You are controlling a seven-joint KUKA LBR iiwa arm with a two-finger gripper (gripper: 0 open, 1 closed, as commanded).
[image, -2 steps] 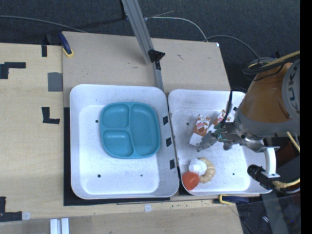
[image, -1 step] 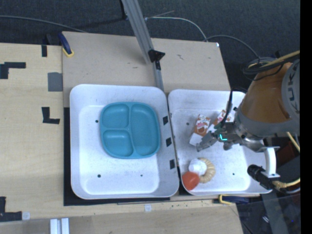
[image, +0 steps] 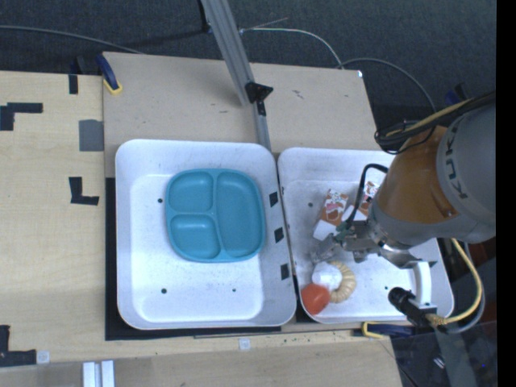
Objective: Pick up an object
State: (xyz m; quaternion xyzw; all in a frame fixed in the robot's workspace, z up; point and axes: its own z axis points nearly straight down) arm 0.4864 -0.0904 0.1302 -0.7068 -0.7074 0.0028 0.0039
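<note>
1. The gripper (image: 343, 244) sits low in the right bin (image: 300, 176), among the objects; how far its fingers are parted cannot be told.
2. An orange-and-white packet (image: 333, 205) lies just beyond the gripper, long axis running away from the bin's front; its print is unreadable.
3. A red ball (image: 315, 299) touches a tan ring (image: 347, 285) near the bin's front edge.
4. A teal divided plate (image: 215, 214) lies in the left bin (image: 137, 297).

The pale wooden counter (image: 185, 103) bears two shallow white bins side by side. One bin (image: 387, 305) lies under the tool (image: 347, 244). The other bin (image: 137, 297) sits just beside it, away from the arm.
</note>
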